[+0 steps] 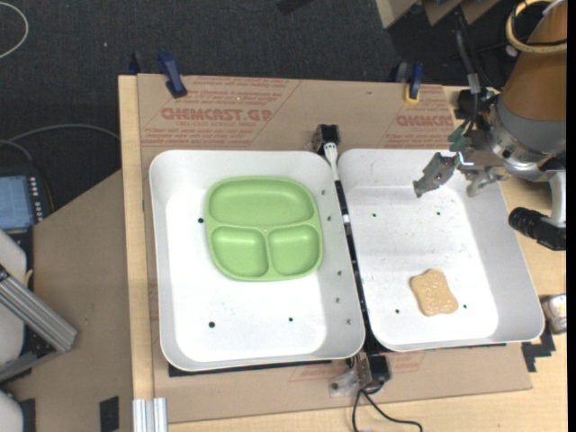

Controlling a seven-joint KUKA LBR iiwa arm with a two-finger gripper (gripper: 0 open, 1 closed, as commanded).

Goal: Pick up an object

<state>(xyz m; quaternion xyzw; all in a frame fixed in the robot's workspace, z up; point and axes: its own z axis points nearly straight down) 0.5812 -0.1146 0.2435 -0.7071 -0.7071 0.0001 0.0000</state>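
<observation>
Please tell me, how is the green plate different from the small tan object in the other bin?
The green plate is large and has three compartments; the tan object is small, flat and lumpy, without compartments. The plate lies in the left bin, the tan object in the right bin, nearer the claw. Both lie flat on white bin floors, untouched.

The arm (540, 97) is showing an orange band above a grey wrist, ending in a grey metal claw (450, 171).
</observation>
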